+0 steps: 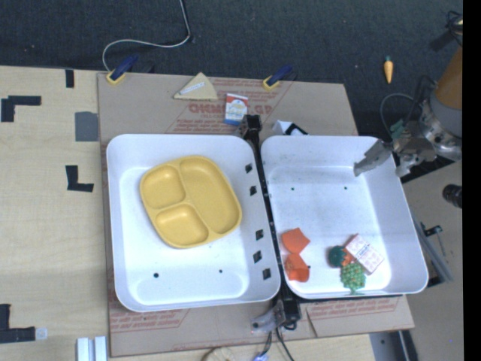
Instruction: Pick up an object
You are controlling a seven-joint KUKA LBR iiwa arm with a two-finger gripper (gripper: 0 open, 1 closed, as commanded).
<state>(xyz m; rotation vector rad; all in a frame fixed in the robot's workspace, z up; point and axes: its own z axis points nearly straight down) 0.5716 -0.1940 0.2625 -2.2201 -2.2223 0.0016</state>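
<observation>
The right bin (331, 164) holds a few small items near its front edge. An orange piece (294, 241) lies above a second orange piece (298, 271). To their right are a dark green ball (336, 256), a green bumpy item (352, 277) and a small pink and white box (365, 253). My gripper (391, 155) hangs over the bin's far right rim, well away from these items, with nothing seen in it. In the left bin (128, 262) lies a yellow divided plate (190, 200).
Behind the bins on the cardboard stand a small red and white carton (236, 109) and a tan wedge (197, 89). Blue clamps (120, 70) (279, 74) pin the cardboard's back edge. A white cable (154, 43) loops across the dark floor.
</observation>
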